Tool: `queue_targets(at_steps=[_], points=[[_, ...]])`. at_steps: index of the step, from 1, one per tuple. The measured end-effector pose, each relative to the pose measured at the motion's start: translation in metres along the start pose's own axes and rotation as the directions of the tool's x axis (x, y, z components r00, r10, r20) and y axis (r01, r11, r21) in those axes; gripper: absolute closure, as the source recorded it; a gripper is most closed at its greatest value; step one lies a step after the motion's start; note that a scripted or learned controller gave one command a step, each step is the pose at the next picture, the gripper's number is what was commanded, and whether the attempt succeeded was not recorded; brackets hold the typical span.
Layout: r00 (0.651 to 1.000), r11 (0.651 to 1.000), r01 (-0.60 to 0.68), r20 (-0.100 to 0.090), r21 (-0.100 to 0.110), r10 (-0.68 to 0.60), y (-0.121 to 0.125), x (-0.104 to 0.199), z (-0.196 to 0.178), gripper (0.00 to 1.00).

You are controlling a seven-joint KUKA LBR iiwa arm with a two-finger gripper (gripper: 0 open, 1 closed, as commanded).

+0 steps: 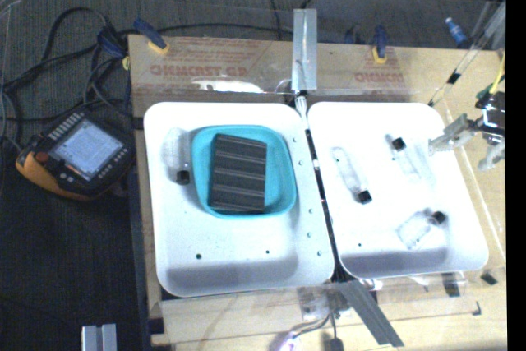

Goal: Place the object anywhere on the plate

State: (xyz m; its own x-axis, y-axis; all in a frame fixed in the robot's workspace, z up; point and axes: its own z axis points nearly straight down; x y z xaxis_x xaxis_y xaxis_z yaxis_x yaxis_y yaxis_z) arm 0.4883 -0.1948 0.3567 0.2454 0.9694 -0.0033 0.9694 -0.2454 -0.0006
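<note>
Starting at the bottom of the frame, the front rims of the left bin [238, 267] and the right bin [411, 265] meet at the centre. Just above, at lower right, a clear bottle [417, 228] with a dark cap lies on its side in the right bin.

Moving up to the middle of the frame: the blue plate [283, 177] sits in the left bin, and a dark ribbed block [238, 173] lies flat on it, well inside the rim. If that block is my object, I'd call the job as good as done, with only pulling clear left to do. Just left of the plate lies a small pale bottle [176, 156], hard to make out against the white. In the right bin are a second clear bottle [349, 173] and a third bottle [407, 152], all well apart from the plate. If one of those is meant, nothing has been done yet.

My pincer [472, 131] hangs at the right edge of the frame, partly cut off and blurred. I cannot tell whether it is apart or together, and I see nothing in it.

Farthest back, at the top, a cardboard sheet [205, 66] carries print too faint to read.
</note>
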Motion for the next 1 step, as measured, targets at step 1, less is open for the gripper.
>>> queue_targets(at_steps=[1], points=[[0.993, 0.993, -0.115, -0.001, 0.002, 0.115, 0.0015, -0.0224, 0.0092, 0.0]])
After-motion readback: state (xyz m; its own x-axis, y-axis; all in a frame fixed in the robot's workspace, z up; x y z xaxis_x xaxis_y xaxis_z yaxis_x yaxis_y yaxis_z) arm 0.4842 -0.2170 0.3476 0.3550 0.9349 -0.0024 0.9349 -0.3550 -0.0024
